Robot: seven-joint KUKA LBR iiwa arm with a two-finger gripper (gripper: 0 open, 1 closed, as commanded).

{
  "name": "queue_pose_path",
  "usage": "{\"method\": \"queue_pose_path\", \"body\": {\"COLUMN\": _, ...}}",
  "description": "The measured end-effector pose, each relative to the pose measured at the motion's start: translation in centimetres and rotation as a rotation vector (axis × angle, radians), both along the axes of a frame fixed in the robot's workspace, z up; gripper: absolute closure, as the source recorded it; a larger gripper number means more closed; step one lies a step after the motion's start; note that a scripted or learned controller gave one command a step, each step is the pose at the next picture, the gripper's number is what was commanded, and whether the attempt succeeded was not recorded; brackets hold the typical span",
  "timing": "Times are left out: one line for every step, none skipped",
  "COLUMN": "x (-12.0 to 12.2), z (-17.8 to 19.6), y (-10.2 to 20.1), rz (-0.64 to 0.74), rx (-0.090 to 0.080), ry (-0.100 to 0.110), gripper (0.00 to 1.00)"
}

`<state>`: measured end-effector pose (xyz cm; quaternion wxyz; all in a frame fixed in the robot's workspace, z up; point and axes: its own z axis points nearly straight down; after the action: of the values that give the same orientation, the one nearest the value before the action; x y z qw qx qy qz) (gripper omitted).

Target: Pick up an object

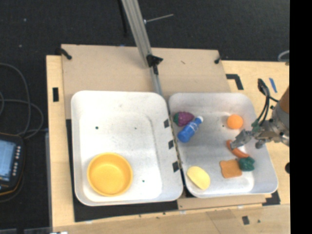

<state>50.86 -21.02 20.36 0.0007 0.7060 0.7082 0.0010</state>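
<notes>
The right bin (214,104) holds several small things: an orange ball (235,121), a purple lump (184,117), a blue bottle (189,129) lying on its side, a yellow oval piece (198,177), a flat orange piece (230,168), a dark green lump (246,163) and a small red-orange piece (238,152). My gripper (249,142) comes in from the right edge and hangs low over the bin's right side, just above the red-orange piece. It is open, with one grey finger (240,141) slanting down to the left, and nothing sits between the fingers.
The left bin (117,111) holds a yellow bowl (110,173) in its near left corner. A metal pole (139,28) rises from behind the bins' shared edge. Cables hang by the arm at the far right.
</notes>
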Motion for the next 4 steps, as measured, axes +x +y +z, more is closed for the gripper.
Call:
{"method": "queue_pose_path", "body": {"x": 0.0, "z": 0.0, "y": 0.0, "rz": -0.001, "rx": 0.000, "ry": 0.000, "gripper": 0.00}}
{"method": "queue_pose_path", "body": {"x": 0.1, "z": -4.2, "y": -0.4, "rz": -0.003, "rx": -0.002, "ry": 0.005, "gripper": 0.00}}
{"method": "queue_pose_path", "body": {"x": 0.7, "z": -8.4, "y": -0.8, "rz": -0.004, "rx": -0.005, "ry": 0.000, "gripper": 0.00}}
{"method": "queue_pose_path", "body": {"x": 1.0, "z": -9.7, "y": -1.3, "rz": -0.007, "rx": -0.012, "ry": -0.011, "gripper": 0.00}}
